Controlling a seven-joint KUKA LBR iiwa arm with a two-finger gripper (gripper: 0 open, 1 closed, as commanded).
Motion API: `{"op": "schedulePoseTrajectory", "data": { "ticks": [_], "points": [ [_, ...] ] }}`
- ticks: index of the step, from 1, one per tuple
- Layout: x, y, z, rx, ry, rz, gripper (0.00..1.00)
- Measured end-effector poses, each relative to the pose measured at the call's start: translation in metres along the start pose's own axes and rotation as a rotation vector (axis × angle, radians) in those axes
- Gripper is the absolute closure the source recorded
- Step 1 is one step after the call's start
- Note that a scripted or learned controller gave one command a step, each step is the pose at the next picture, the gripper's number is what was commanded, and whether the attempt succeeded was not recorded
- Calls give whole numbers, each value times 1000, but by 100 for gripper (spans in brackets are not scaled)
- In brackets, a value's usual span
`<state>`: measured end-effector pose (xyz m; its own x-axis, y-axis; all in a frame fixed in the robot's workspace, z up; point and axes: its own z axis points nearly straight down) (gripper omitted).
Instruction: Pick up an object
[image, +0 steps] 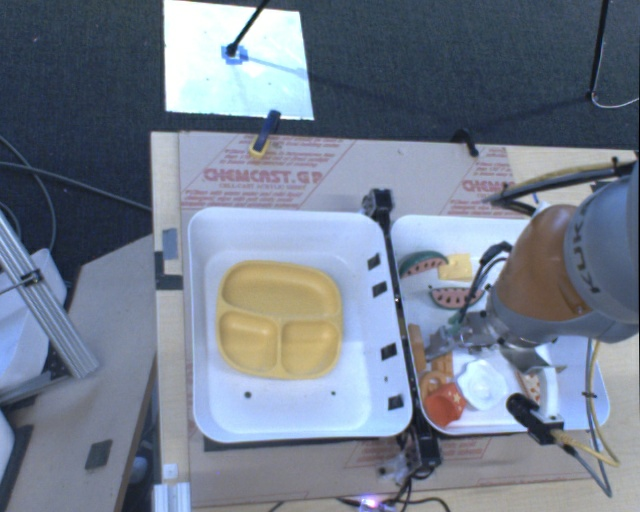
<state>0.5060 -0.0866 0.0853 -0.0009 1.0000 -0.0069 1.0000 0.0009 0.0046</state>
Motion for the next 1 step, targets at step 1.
{"op": "schedulePoseTrajectory", "data": {
  "ticks": [1],
  "points": [
    [-1, -13, 0, -1, 2, 4, 0]
  ]
}}
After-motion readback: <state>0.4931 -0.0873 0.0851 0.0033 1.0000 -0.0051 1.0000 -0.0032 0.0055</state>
